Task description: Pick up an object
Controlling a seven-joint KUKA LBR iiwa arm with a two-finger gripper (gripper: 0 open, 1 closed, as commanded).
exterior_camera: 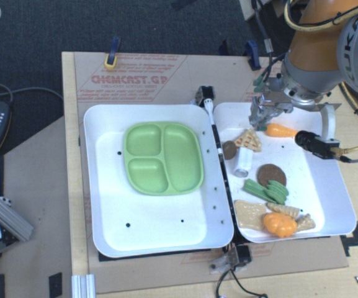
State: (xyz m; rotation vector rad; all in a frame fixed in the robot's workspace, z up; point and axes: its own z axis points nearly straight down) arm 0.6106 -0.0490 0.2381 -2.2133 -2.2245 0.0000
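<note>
My gripper [260,119] hangs over the back left part of the right bin [334,185]. It is just above and behind a tan waffle-like wedge [249,140]. An orange carrot piece [281,130] lies right beside it on the right. No object shows in its grasp. Further forward lie a small brown disc [229,149], a white cylinder [244,161], a larger brown round cookie [271,175], a green bean pod [267,191], a beige bread slice [250,213] and an orange fruit [279,225].
The left bin [104,166] holds a green divided plate [164,157]. A black divider rail [219,160] runs between the bins. A black part with a cable [315,144] juts from the arm over the right bin's back right.
</note>
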